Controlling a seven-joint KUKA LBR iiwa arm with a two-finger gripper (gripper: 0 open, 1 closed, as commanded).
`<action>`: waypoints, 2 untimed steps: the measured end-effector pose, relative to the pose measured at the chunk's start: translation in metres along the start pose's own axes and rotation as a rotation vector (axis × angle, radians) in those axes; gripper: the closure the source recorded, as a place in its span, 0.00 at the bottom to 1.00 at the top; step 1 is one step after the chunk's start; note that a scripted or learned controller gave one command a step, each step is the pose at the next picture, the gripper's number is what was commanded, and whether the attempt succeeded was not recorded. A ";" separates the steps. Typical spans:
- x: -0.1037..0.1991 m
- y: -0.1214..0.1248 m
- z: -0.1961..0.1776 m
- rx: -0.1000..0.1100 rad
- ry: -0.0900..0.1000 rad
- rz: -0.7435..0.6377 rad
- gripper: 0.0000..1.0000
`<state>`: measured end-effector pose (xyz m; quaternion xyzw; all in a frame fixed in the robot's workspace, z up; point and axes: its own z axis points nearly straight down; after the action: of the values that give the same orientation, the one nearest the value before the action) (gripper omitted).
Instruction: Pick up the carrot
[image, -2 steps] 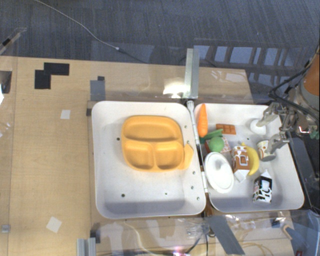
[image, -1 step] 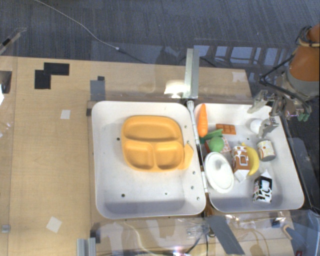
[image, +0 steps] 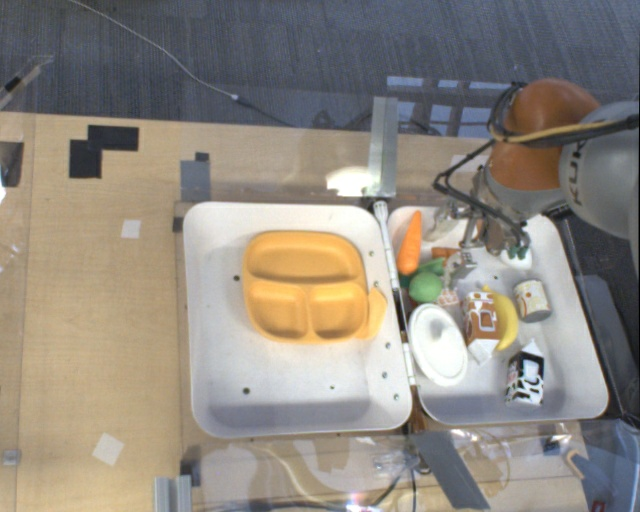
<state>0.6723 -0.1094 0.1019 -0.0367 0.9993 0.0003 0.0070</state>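
Observation:
The orange carrot (image: 410, 243) lies in the right bin (image: 580, 395), along its left wall near the far corner, tip pointing toward me. My gripper (image: 461, 263) hangs over the same bin, just right of the carrot and apart from it, above a green round fruit (image: 426, 286). Nothing shows as held. The grey arm with its orange band (image: 538, 135) reaches in from the upper right and hides part of the bin's far end.
The right bin also holds a white bowl (image: 438, 343), a banana (image: 506, 322), a brown-and-white carton (image: 480, 318), a small can (image: 531, 299) and a black-and-white box (image: 525, 379). A yellow divided tray (image: 305, 285) sits in the left bin (image: 215, 380).

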 end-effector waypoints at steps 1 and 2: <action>-0.001 0.000 0.003 0.000 0.008 0.039 0.00; 0.001 0.008 0.005 0.008 0.016 0.172 0.00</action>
<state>0.6707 -0.1015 0.0972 0.0493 0.9988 -0.0033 -0.0007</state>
